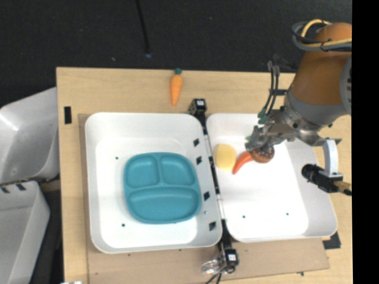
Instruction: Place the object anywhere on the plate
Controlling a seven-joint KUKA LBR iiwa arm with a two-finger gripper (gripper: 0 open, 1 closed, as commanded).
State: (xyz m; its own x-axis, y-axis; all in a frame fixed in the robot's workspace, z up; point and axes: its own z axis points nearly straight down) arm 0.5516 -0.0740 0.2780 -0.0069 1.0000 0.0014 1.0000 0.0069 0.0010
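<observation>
A teal divided plate lies in the left white bin. In the right bin a pale yellow round object rests near the left wall, and an orange-red chili-shaped object lies slanted just right of it. My gripper hangs directly over the upper end of the orange-red object, with a brownish round part showing beneath it. Whether the fingers touch or hold the object is hidden by the gripper body.
A toy carrot lies on the wooden bench behind the bins. The divider between the bins carries small black clips. A white object stands off the bench at the left.
</observation>
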